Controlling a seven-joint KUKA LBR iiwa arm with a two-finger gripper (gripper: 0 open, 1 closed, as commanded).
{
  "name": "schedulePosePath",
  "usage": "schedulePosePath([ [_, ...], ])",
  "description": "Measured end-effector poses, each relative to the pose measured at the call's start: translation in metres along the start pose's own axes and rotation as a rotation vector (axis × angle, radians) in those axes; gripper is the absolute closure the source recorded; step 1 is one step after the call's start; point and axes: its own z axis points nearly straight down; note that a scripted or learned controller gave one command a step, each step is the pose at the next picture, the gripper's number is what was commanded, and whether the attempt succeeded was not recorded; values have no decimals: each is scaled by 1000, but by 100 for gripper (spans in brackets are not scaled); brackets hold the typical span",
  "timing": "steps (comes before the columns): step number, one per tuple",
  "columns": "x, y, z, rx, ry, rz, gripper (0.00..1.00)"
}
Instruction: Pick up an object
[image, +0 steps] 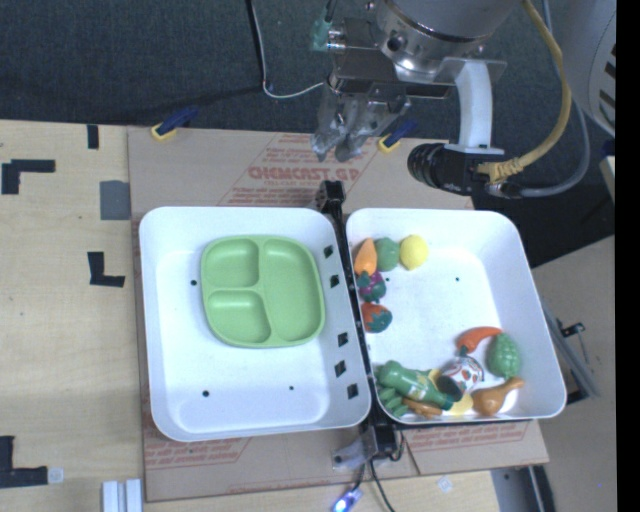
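Heap of small coloured plastic toy foods (445, 385) untouched in right white bin (500, 300) | two-finger gripper (343, 140) raised beyond bins, finger state unclear, nothing visibly held | pick not started

I see green tray (263, 291) in left bin (165, 330), cardboard (215, 170) under both bins, blue-yellow clamp (175, 122) at its far-left corner.

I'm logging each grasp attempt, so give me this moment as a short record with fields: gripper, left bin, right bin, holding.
gripper: two-finger gripper raised over the cardboard behind the bins, near the divider
left bin: shallow white left bin holds a light green divided plastic plate
right bin: shallow white right bin holds a round yellow toy and small toy foods along its left and front edges
holding: nothing visible between the fingers
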Motion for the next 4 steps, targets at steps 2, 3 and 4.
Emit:
schedulePosePath([
  [2, 72, 19, -12, 0, 1, -7, 100],
  [3, 74, -28, 53, 8, -2, -5, 100],
  [4, 74, -33, -5, -5, 4, -4, 100],
])
